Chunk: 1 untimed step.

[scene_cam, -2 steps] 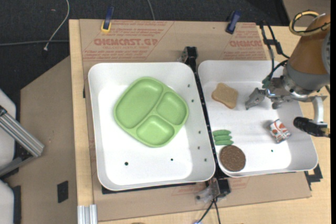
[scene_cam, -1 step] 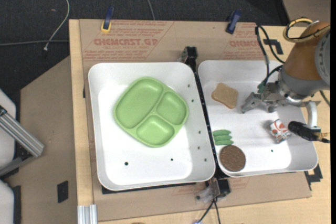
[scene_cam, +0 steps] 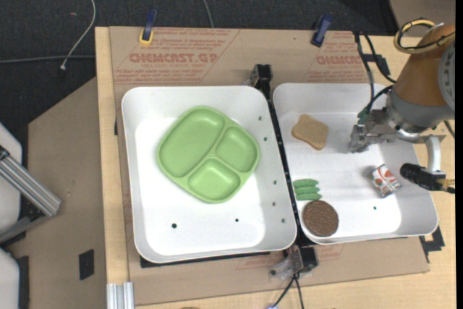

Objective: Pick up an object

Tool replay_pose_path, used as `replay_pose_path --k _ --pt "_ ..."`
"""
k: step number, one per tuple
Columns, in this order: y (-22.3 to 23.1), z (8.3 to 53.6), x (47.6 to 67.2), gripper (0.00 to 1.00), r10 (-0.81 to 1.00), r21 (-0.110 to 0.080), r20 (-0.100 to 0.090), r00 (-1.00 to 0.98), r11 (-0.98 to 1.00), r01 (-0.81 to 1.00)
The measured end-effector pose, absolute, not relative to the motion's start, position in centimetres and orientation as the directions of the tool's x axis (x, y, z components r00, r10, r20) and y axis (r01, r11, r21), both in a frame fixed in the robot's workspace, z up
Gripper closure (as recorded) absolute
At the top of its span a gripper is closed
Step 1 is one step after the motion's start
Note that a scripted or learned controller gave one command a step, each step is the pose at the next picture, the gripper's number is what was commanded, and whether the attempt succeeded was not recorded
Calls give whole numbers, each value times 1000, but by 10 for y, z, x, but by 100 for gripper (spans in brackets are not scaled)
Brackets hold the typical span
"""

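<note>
Camera view. Two white bins sit side by side on a cardboard-covered bench. The left bin [scene_cam: 145, 177] holds a green divided plate [scene_cam: 208, 153], three compartments, lying flat and turned at an angle, roughly central in the bin.

The right bin [scene_cam: 347, 224] holds four items. Bread slice [scene_cam: 310, 132]: far left part of the bin, lying flat. Green pea pods [scene_cam: 307, 189]: at the left wall, about mid-depth. Brown round cookie [scene_cam: 320, 218]: near left corner, just beside the pods on their near side. Small red-and-white packet [scene_cam: 384, 180]: right part of the bin, mid-depth, well apart from the other three.

The arm [scene_cam: 427, 87] reaches in from the right over the far right part of the right bin. The gripper [scene_cam: 359, 139] hangs low there, to the right of the bread and apart from it, farther back than the packet. Nothing is seen between the fingers; whether they are spread or pressed together cannot be told from this angle.
</note>
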<state>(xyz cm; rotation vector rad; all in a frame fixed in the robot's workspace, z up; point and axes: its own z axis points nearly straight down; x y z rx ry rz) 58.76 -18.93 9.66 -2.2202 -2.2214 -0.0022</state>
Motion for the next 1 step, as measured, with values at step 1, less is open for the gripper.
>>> replay_pose_path --k 1 --pt "-182 157 594 100 1000 8 -2 -2 2 1000"
